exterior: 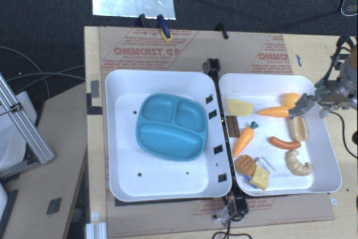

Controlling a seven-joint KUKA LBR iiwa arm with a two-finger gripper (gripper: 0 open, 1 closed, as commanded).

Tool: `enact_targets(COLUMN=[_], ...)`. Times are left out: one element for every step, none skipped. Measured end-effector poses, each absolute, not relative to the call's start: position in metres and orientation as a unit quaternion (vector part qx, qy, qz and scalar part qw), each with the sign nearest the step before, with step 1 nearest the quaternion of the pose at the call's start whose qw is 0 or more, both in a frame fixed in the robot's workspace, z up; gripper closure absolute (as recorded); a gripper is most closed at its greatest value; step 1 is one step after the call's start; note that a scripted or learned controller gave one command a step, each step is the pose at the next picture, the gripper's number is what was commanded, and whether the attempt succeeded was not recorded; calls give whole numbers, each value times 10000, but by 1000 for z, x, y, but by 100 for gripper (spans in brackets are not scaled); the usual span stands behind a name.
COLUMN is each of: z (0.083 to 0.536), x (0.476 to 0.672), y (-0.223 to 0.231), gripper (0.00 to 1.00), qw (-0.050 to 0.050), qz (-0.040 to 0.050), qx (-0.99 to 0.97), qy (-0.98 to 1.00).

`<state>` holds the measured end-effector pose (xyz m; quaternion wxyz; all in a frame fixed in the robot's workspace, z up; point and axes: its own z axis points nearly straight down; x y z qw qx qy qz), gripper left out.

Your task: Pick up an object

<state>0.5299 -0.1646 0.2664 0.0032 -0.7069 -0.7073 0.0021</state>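
1. Camera view: the tool [302, 104] reaches in from the right over the right bin [330, 143], its dark tip just beside an orange carrot [274, 112] and above a hot dog bun [298, 128]; whether it is open or closed cannot be told, and no item is seen in its grip.
2. The same bin holds a pale cheese wedge [239, 107], a second carrot [244, 140], a red sausage [285, 143] and a croissant [297, 163].
3. A blue divided plate [171, 126] lies in the left bin [123, 137] on the desk [67, 120].
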Motion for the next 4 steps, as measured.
enact_targets(z=[271,210,154,92], x=[532,536,528,529], y=[-164,-168,-161,-155], gripper=[0,0,0,0], qw=[-7,14,20,15], qz=[-4,9,8,5], qx=[-7061,-7066,-7065,-7066], qy=[-7081,-7076,-7077,-7076])
